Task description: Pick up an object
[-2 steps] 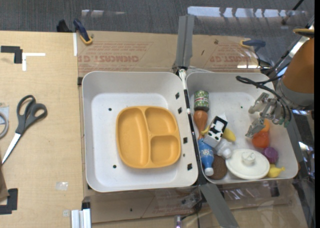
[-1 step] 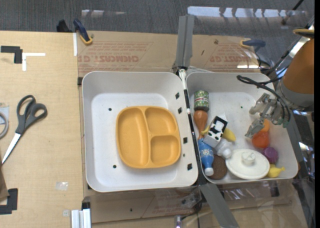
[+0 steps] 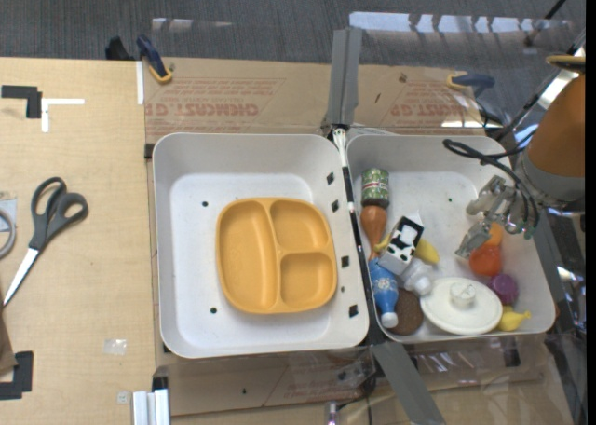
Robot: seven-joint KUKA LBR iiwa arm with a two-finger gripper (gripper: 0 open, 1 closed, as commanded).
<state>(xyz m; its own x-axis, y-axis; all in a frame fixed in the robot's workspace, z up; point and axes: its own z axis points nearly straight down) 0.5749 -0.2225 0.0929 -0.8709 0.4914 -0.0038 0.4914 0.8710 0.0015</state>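
Everything's sitting around the white lid, which is lying at the near edge of the right bin. A yellow piece and a purple ball are resting just right of it, and a blue bottle is lying to its left. Behind the lid, toward the right wall, the gripper is hanging with its fingers spread apart, right over an orange toy. Farther back, a green-capped bottle is lying. Way off left, a yellow divided plate is sitting in the left bin.
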